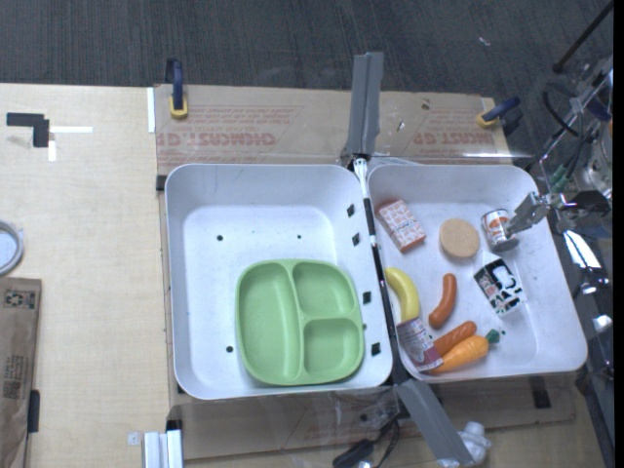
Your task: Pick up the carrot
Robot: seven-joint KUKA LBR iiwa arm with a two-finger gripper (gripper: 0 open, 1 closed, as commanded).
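Two close neighbours, sausage [444, 300] and banana [404, 293], mean the gripper [531, 210], whose opening I cannot tell, should descend squarely over the carrot [462, 351].

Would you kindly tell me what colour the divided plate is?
The divided plate is light green, seen in the camera view.

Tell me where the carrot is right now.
The carrot lies in the right bin, near its front edge, just below the sausage and right of the banana.
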